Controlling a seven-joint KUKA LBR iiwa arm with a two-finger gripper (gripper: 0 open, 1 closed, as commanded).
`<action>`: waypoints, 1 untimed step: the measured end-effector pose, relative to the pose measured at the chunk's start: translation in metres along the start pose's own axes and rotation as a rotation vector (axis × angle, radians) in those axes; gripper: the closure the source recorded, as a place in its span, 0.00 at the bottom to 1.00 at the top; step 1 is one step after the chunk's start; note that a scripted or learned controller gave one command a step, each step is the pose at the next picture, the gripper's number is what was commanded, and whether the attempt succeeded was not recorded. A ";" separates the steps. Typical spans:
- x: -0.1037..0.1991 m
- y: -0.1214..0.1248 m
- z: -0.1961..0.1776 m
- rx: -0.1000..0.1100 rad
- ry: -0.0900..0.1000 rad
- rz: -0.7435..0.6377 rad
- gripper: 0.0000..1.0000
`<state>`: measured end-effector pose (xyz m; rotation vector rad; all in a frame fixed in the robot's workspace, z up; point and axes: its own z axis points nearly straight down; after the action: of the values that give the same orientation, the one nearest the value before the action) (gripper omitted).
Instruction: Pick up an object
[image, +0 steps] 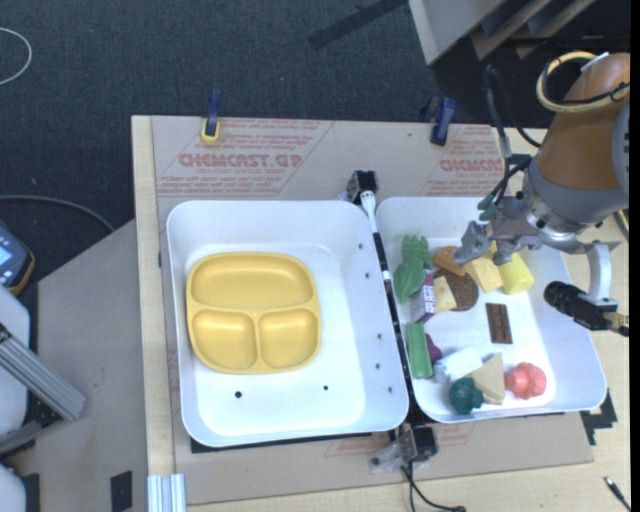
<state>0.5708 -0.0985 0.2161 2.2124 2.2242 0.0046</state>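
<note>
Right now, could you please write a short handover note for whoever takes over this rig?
Hand: low over the back of the right bin, above the yellow blocks; whether it grips anything cannot be told.
Things: toy food piled in the right bin, including a green piece, brown bar, red piece and teal piece. Left bin holds a yellow divided tray.
Done: nothing visibly lifted.
Left: grasp one object and raise it.

The left bin (185, 330) lies open around the yellow tray (254, 310). The right bin (575, 385) is crowded from nine to six o'clock; bare floor at three o'clock.
</note>
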 end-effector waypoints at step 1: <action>0.041 0.042 0.003 0.000 0.001 -0.001 1.00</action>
<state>0.6123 -0.0574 0.2132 2.2120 2.2252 0.0061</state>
